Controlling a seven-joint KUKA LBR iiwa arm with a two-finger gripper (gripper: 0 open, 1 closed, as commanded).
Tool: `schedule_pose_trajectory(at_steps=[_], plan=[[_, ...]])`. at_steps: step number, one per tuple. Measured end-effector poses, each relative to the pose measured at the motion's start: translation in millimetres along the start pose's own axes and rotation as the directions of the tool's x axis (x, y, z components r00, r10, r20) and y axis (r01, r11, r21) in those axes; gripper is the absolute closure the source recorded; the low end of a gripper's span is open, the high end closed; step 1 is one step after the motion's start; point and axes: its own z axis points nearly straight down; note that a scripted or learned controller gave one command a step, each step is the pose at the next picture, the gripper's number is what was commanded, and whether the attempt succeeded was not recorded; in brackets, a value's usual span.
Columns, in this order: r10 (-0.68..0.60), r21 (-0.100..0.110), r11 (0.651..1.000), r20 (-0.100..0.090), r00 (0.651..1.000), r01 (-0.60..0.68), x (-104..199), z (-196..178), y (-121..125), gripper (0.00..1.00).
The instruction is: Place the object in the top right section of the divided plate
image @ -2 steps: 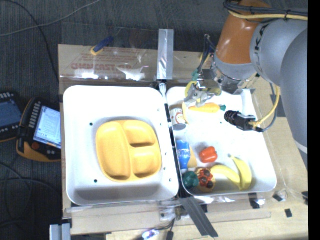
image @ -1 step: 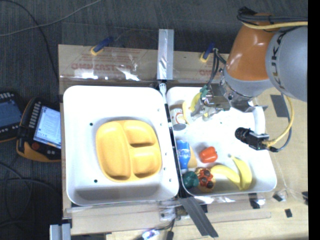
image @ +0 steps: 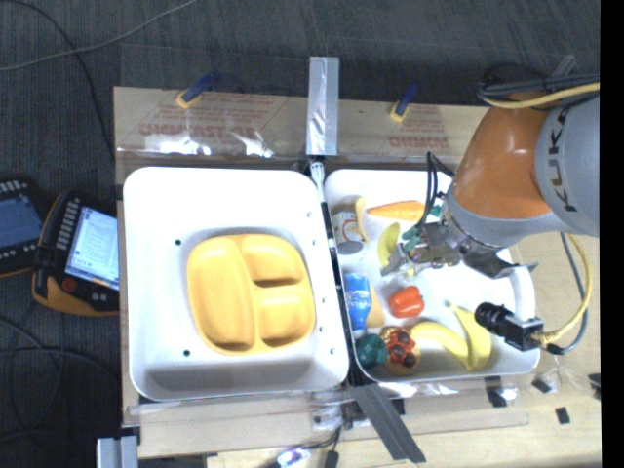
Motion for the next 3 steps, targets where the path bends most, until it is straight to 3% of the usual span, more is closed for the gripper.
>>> schedule_pose_trajectory(at_steps=[1, 2, 3], plan=[[-0.226, -0.001, 0.974, 0.0, 0.974, 0.226, 4, 27, -28, 1.0], [-0.446, -0.001, 0.895, 0.001, 0.895, 0.446, 70, 27, -18, 1.0], [-0.69, -0.003, 0.724, 0.003, 0.724, 0.69, 108, -6, -12, 1.0]])
